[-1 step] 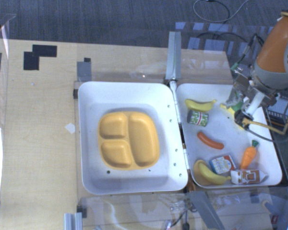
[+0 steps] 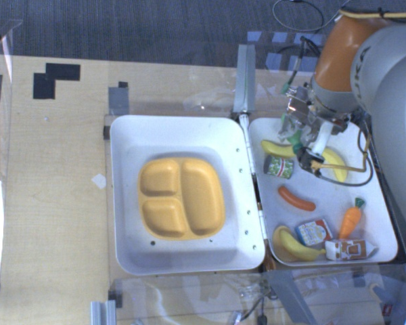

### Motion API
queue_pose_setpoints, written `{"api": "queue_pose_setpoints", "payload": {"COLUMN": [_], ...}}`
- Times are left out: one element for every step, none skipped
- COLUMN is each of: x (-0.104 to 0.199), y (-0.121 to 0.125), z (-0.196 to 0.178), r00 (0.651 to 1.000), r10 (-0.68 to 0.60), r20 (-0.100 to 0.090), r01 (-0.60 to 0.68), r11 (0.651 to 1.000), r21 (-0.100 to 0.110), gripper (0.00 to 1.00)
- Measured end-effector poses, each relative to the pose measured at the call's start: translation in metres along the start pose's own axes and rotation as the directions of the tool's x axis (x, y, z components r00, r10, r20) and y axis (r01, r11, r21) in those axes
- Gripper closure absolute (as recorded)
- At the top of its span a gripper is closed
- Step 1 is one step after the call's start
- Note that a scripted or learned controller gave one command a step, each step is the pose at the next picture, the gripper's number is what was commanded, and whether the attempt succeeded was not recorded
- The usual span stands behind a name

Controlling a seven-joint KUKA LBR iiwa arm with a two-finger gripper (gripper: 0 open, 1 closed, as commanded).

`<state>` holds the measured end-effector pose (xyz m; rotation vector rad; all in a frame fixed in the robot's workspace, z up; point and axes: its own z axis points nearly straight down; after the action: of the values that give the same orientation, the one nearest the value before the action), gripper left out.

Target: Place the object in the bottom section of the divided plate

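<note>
Yellow three-section divided plate (image 2: 182, 196)

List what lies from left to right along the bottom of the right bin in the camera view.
Banana → small carton → flat white packet, with the carrot standing just above that packet.

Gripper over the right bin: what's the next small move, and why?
Probably a short descent onto the can. The gripper hangs over the right bin just above the can and a banana, with nothing visibly between its fingers, and the divided plate in the left bin holds no object yet.
</note>
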<state>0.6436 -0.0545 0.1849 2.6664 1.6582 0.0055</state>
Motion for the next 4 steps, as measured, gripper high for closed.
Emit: {"api": "queue_pose_setpoints", "payload": {"x": [0.063,0.112,0.176,0.176], "y": [-0.032,-0.071,-0.144,-0.144], "z": [0.0,0.0,0.031,0.031], "r00": [0.999,1.0,1.0,1.0], "r10": [0.051,0.028,-0.012,-0.011], "r20": [-0.001,0.0,0.0,0.0], "r01": [-0.051,-0.028,0.012,0.011], "r11": [0.999,1.0,1.0,1.0], "r21": [0.001,0.002,0.003,0.003], "gripper": [1.0,1.0,1.0,0.0]}}
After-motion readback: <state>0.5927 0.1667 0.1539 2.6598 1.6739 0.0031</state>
